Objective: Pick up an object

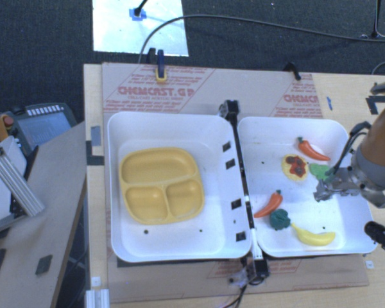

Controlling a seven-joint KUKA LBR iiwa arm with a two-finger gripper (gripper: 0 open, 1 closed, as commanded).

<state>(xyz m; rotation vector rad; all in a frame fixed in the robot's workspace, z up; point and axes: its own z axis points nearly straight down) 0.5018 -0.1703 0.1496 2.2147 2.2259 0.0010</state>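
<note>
Banana, yellow and curved, lies beside a green broccoli.

Bins: stood side by side on the bench, left bin touching right bin along the middle.
Left bin: held a tray, lying left of centre.
Right bin, far side: held a pepper, with a pizza just before it and a leaf just right of the pizza.
Right bin, near side: held a carrot by the left wall, broccoli just before it, and a banana right of the broccoli.
Gripper: hung over the right bin's right half, just before the leaf, behind the banana.
Pendant: lay left of the bench, well apart from the bins.
</note>
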